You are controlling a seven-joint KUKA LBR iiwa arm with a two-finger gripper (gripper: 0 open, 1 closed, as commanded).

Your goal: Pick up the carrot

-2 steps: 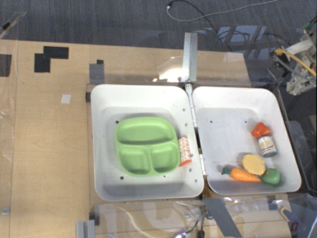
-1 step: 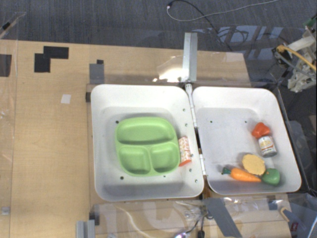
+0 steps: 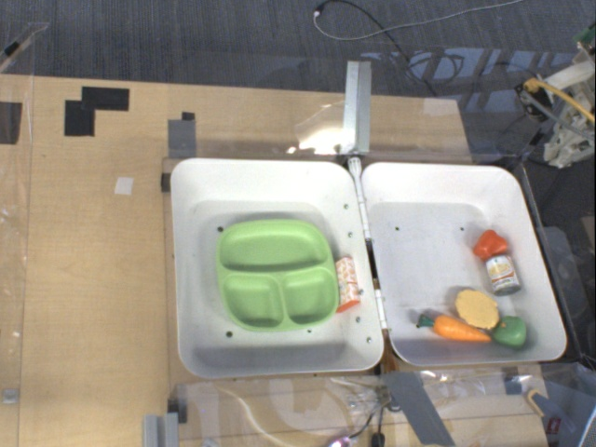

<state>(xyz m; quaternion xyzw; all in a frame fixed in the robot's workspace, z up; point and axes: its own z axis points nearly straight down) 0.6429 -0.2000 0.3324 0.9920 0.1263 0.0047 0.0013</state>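
The gripper (image 3: 566, 127) is at the view's upper right, outside the bins, beyond the far right corner of the right bin (image 3: 438, 189). It appears as a pale shape with yellow cabling, cut off by the edge of the view, and whether it is apart or together cannot be told. Nothing is seen in its grasp.

The carrot (image 3: 456, 329) lies in the right bin close to the near edge, toward the near right corner. Its length runs roughly along that edge, with its green stub pointing to the bin's left. A flat round yellow piece (image 3: 478, 308) rests against its far side, touching it. A green vegetable (image 3: 511, 331) sits just at its right end, in the near right corner. A small bottle with a red cap (image 3: 497, 260) lies near the right wall, apart from the carrot.

In the left bin (image 3: 200, 189) a green divided plate (image 3: 277, 274) sits in the middle. A small orange-and-white packet (image 3: 346, 283) lies between the plate and the bin's right wall.
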